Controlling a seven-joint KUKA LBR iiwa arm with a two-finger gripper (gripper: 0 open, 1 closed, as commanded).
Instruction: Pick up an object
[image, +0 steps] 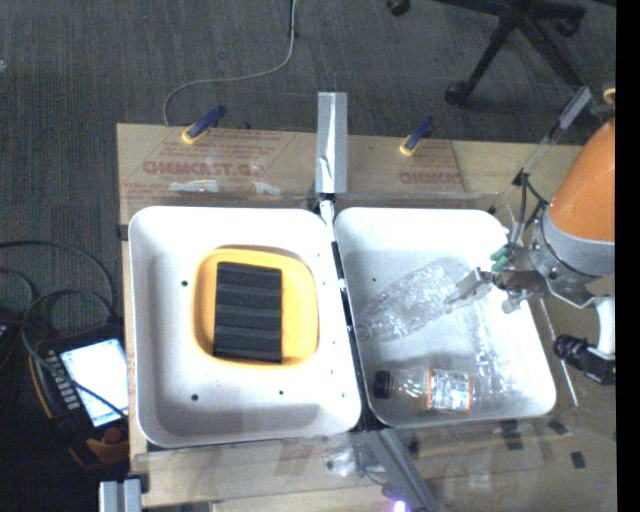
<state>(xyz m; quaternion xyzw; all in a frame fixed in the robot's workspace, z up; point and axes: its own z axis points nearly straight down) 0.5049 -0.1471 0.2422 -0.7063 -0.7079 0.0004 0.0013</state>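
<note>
Bins, Bottles and a Pincer

Cables (45, 270) curl on the dark floor at the far left of the frame, next to a small lit screen (95, 375) near the lower left. Brown cardboard (240, 165) covers the tabletop, and two clamps with blue handles hold it at the top: one clamp (203, 123) at the upper left and another clamp (417, 134) more to the right.

The left bin (160, 400) is white and sits in the left half. A yellow tray (207, 300) lies flat in its middle, with a black ridged block (248, 312) lying on it.

A grey post (331, 140) stands at the top between the two bins.

The right bin (375, 235) touches the left bin. A crumpled clear plastic bottle (415, 298) lies in the middle of it. A second clear bottle (425, 387) with a black cap and an orange label lies on its side near the bottom of this bin.

The pincer (500, 282) is over the right side of the right bin, just beside the crumpled bottle. I cannot tell if it is spread or pressed together. Nothing shows between its tips. The arm (590, 200), grey and orange, comes in from the right edge.
</note>
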